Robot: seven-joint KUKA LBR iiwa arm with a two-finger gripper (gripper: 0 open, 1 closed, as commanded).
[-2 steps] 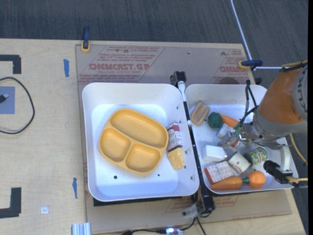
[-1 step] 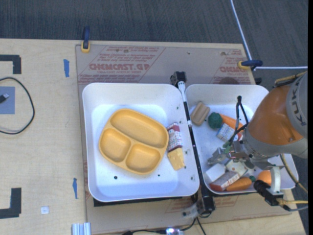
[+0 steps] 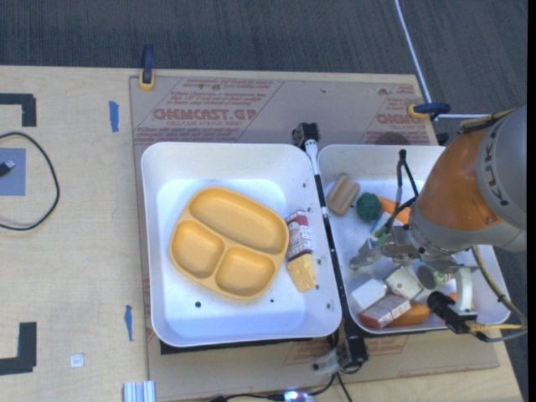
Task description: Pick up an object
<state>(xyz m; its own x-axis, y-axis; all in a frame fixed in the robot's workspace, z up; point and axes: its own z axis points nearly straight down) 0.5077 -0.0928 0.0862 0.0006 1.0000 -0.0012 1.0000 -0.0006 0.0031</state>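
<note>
The right bin (image 3: 368, 152) holds a tan cylinder (image 3: 342, 195), a green lump (image 3: 368, 206), an orange carrot-like piece (image 3: 390, 206), a white block (image 3: 367, 293), a red and white packet (image 3: 387, 311) and a cream-coloured piece (image 3: 404, 284). My gripper (image 3: 374, 254) is low inside this bin, pointing left, just above the white block and below the green lump. The grey and orange arm (image 3: 461, 195) hides the bin's right half. Nothing can be made out in the gripper.
The left bin (image 3: 155, 224) holds a yellow divided plate (image 3: 228, 241), a small dark-labelled tube (image 3: 298, 235) and a yellow wedge (image 3: 303, 272) near its right wall. Clamps (image 3: 147, 65) pin the cardboard sheet under the bins. A black cable (image 3: 33, 182) lies at far left.
</note>
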